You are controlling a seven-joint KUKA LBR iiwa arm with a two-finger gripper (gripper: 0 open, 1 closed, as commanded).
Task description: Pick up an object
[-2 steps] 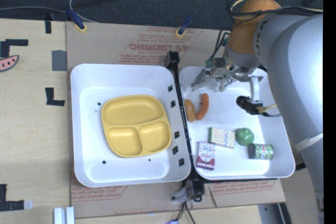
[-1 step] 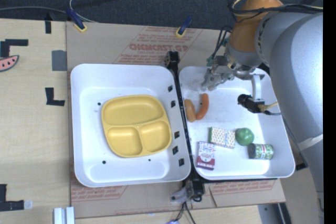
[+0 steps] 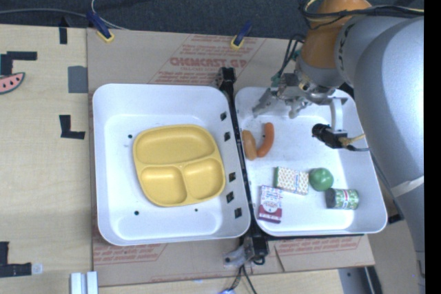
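Observation:
The right bin [image 3: 365,217] holds a red-orange sausage [image 3: 267,137], a shorter orange piece [image 3: 248,146] beside it, a small patterned box [image 3: 292,180], a green ball [image 3: 320,179], a dark can [image 3: 342,199] lying on its side and a red-and-white packet [image 3: 271,204]. My gripper [image 3: 279,107] hangs over the far left part of this bin, just beyond the sausage. Its fingers are spread open, and nothing shows between them.
In the left bin [image 3: 110,217] lies a yellow divided plate [image 3: 180,164]. A black clamp strip [image 3: 231,141] joins the two bins. The grey arm [image 3: 393,79] covers the right bin's far right corner. Cables run across the dark cloth behind.

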